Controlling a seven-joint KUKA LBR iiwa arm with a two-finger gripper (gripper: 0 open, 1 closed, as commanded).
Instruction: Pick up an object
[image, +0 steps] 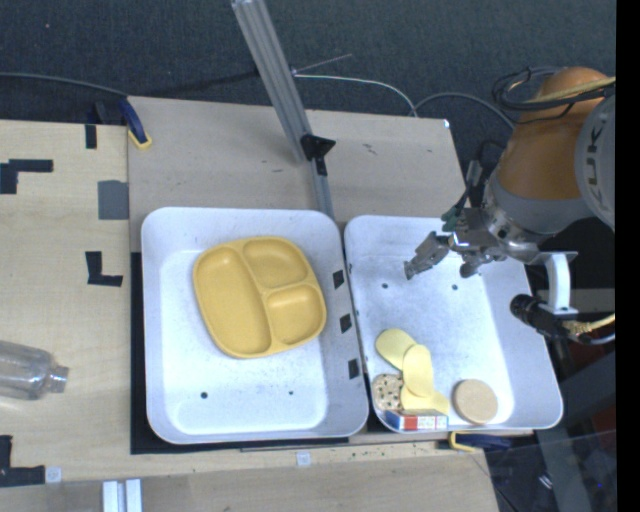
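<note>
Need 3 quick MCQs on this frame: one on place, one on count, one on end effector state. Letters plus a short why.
1. Where does the yellow divided plate lie?
A. in the left bin
B. in the right bin
C. on the bare bench

2. How many compartments does the plate have?
A. two
B. three
C. five

3. What is the end effector doing?
A. gripping the plate
B. gripping the tan disc
C. hanging above the right bin, holding nothing

Answers:
1 A: the plate sits inside the left bin.
2 B: three recesses show.
3 C: its fingers are spread over the bare upper part of the right bin, with nothing between them; the tan disc lies at the near end.
</note>
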